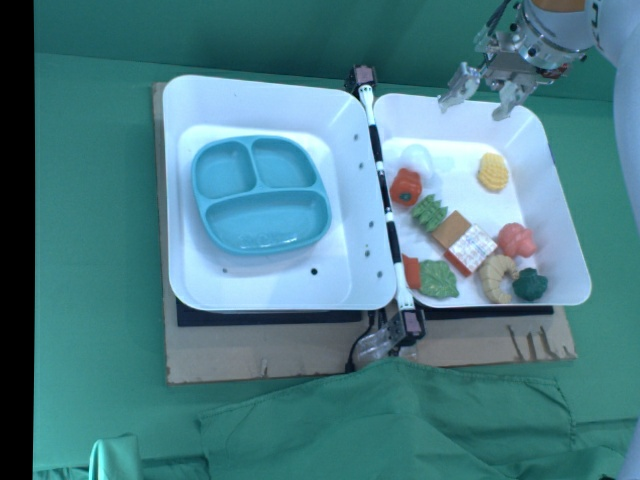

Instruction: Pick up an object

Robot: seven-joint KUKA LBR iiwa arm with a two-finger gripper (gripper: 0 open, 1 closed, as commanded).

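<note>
— Green cloth covers the surface point(90, 218); where's the end effector point(481, 96)?
— Above the right bin's point(565, 228) far rim, fingers spread, gripping nothing.
— And the toy corn point(492, 172)?
— Lying in that bin, just below it.

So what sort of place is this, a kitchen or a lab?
Most likely a robot test bench, not a kitchen. The gripper hangs open over two white bins on green cloth; one bin bears a blue divided plate, the other toy food such as a corn piece.

Green cloth point(90, 218) drapes the bench and backdrop, with a cardboard sheet point(260, 353) beneath.
</note>
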